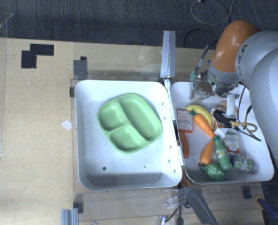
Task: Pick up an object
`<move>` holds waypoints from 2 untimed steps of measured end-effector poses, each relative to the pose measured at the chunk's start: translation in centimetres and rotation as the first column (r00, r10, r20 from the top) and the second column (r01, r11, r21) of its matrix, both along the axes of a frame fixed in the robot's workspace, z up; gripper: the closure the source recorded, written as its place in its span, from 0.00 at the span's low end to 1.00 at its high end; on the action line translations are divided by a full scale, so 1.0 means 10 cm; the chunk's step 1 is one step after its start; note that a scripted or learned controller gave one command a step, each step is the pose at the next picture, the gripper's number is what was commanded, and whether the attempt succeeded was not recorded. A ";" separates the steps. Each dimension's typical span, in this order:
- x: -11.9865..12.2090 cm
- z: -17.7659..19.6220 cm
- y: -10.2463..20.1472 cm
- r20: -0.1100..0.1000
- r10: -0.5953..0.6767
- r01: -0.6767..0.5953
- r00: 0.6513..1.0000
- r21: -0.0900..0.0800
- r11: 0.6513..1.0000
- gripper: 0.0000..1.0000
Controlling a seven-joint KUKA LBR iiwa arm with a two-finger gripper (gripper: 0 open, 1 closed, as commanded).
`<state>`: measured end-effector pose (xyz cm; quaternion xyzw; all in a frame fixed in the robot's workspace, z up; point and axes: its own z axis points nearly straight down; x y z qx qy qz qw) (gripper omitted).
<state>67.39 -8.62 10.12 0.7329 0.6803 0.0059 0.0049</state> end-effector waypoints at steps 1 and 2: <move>-0.04 1.21 0.51 -0.007 -0.062 0.062 0.998 0.000 0.998 1.00; -0.04 1.21 0.51 -0.008 -0.062 0.062 0.998 0.000 0.998 0.00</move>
